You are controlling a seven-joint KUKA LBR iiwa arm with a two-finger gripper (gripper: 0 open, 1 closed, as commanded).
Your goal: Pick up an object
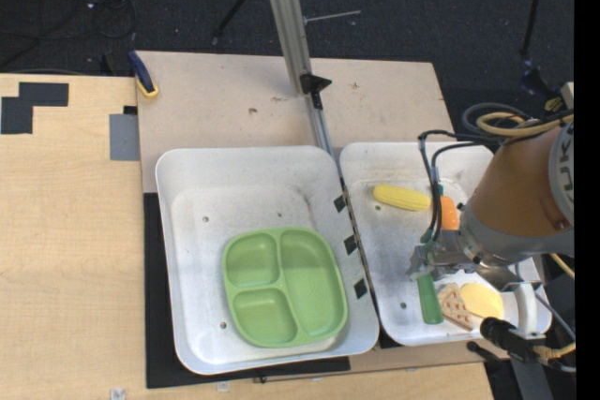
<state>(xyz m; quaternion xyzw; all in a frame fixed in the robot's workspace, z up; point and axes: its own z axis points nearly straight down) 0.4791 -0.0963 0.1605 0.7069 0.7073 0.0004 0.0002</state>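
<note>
In the right bin [398, 318], the gripper [424, 265] hung just above a green stick [429, 299] (long axis running toward the near rim); whether it had closed on anything could not be told.

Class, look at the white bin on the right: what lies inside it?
The right bin holds a corn cob, a green stick-like piece, a waffle-patterned piece and a yellow piece. The arm covers part of its floor, including most of an orange item.
</note>
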